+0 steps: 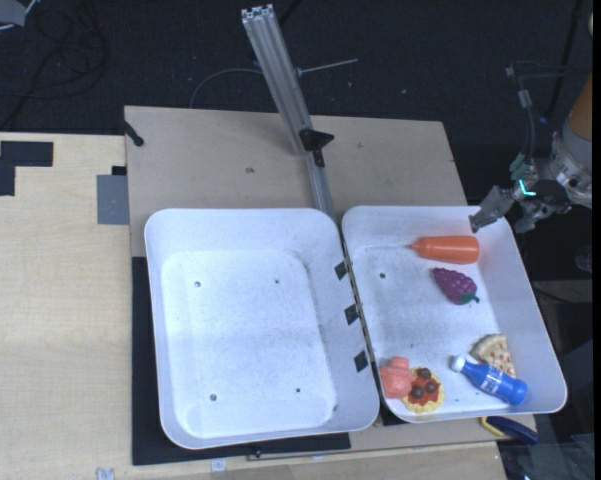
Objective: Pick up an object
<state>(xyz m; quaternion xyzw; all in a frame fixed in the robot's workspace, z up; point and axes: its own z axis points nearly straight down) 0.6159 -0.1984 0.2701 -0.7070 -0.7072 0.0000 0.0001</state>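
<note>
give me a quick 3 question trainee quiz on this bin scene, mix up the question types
1. True or false: the carrot lies in the left bin.
2. Which object lies nearest the blue bottle? A) carrot B) pizza slice C) grapes
3. Fill in: the gripper hovers near the right bin's ____ corner.

Key
1. False, it lies in the right bin.
2. B.
3. Far right, just beyond the carrot.
</note>
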